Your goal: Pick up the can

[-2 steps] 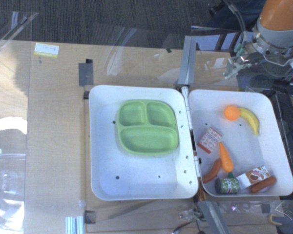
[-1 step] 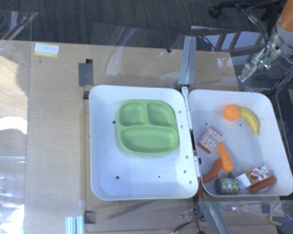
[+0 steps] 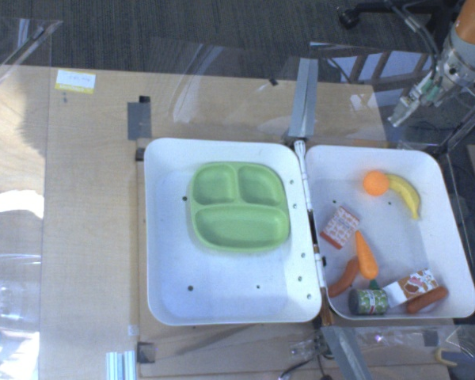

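Claw (image 3: pixel 404 109) hangs well apart from the can (image 3: pixel 369 301).

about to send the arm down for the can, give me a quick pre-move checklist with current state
1. Can located: ok, lying on its side at the near edge of the right bin.
2. Room around can: not ok, a sausage to its left, a carton touching its right, a carrot just above.
3. Tool over the can: not ok, it sits high beyond the bin's far right corner.
4. Tool free of any item: ok, nothing between its tips.
5. Tool opening: cannot tell.
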`<act>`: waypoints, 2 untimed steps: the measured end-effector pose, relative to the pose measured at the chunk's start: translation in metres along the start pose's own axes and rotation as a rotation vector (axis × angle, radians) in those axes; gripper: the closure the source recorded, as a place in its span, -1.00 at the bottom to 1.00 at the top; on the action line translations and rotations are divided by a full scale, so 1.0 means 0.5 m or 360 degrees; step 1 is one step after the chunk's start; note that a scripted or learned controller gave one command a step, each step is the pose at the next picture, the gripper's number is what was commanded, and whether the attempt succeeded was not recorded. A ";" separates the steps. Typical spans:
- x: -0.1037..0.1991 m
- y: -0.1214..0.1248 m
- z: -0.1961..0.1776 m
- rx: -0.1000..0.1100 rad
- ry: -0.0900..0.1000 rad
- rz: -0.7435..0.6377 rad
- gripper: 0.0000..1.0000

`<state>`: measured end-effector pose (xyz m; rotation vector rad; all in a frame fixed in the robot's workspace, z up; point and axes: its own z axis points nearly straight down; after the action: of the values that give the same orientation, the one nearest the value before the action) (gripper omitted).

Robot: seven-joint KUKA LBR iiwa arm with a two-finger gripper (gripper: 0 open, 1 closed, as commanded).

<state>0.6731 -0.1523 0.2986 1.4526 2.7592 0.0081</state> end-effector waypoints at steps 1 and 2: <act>-0.001 0.006 -0.026 -0.0013 -0.0014 -0.0008 1.00; -0.001 0.012 -0.052 -0.0026 -0.0028 -0.0015 1.00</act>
<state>0.6778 -0.1491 0.3247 1.4289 2.7455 0.0174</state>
